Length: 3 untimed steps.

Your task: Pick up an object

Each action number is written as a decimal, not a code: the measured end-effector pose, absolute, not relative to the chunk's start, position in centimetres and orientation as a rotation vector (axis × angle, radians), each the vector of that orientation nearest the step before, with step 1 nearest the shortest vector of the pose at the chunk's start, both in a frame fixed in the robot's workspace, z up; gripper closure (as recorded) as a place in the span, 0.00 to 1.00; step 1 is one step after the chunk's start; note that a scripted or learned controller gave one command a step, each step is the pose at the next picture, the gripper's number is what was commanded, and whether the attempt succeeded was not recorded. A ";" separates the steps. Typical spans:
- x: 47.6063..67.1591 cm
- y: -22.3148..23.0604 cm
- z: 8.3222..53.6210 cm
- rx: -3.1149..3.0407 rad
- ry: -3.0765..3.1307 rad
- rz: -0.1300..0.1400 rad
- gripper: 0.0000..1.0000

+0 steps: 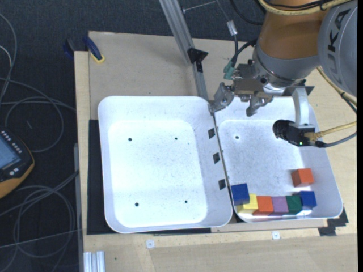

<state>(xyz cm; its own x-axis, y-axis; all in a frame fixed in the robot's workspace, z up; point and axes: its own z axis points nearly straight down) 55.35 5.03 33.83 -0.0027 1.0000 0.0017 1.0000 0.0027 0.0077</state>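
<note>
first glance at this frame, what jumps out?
The arm, with its broad orange band, fills the upper right, and its gripper hangs with fingers spread over the far rim of the right bin, holding nothing. Next, the coloured blocks bunched along that bin's near edge, with one orange block a little apart. The left bin lies beside it.

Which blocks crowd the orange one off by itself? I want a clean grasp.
None touch it. The orange block sits apart, above the row of blocks along the right bin front wall. The gripper hangs at the bin's far end, bare floor between.
</note>
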 end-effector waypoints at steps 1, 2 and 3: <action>50.8 2.4 33.4 2.226 2.221 -0.004 0.00; 58.7 -1.6 25.5 2.226 2.218 -0.005 0.00; 53.7 -6.1 19.6 2.234 2.220 -0.013 0.00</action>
<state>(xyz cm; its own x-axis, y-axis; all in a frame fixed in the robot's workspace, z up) 53.72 -6.15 19.60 0.0061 1.0000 -0.0001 0.9999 -0.0061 -0.0112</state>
